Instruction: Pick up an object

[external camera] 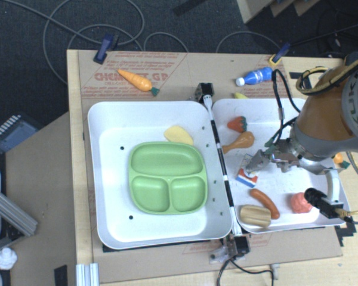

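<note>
Nearest the camera, at the front edge of the right bin (322,222), lie a bread roll (255,216), a sausage (265,202) touching it, and a pink-red lump (301,203) further right. Just behind these sits a small red, white and blue item (246,179). The gripper (255,162) hangs directly over that item; its fingers stand apart with nothing seen between them (contact with the item cannot be determined). Further back in the same bin lie a drumstick (238,142) and a strawberry (237,124). The left bin (107,177) holds a green divided tray (167,177), with a pale yellow piece (178,135) at its far rim. Beyond both bins, on the bench (83,159), rest a carrot (137,80) and a blue and white bottle (254,77).
</note>
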